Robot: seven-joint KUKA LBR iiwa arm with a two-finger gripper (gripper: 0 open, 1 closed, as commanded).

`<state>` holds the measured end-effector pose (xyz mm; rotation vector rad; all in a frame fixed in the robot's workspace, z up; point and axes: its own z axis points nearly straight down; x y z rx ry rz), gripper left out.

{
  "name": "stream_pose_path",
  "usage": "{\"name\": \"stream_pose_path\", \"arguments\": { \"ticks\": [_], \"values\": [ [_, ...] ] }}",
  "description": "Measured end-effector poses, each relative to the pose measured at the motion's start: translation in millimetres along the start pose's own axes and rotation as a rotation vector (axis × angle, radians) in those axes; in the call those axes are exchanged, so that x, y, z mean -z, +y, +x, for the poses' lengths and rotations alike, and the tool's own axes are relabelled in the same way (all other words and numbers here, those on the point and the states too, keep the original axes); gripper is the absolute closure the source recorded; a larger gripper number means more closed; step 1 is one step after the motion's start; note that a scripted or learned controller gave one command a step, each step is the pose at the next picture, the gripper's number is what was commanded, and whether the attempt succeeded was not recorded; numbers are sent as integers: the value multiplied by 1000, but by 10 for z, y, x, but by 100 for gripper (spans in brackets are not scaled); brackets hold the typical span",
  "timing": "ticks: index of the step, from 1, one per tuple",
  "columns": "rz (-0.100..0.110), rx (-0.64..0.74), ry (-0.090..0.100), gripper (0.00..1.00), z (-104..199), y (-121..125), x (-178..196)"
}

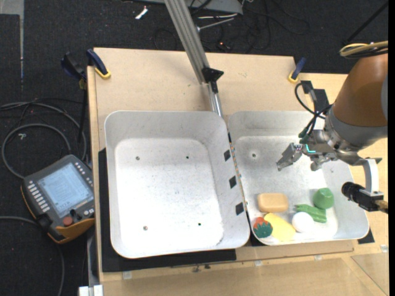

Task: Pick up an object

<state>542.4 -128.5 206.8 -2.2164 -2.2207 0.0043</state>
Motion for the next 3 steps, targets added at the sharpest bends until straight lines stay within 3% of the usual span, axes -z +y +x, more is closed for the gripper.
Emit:
{"name": "stream_pose_path", "arguments": {
  "ticks": [1,2,3],
  "values": [
    [-4,-2,-1,0,-1,9,22],
    [1,-3,0,0,-17,29,-615],
    [-6,-3,-2,0,-15,39,-1123]
  ]
}}
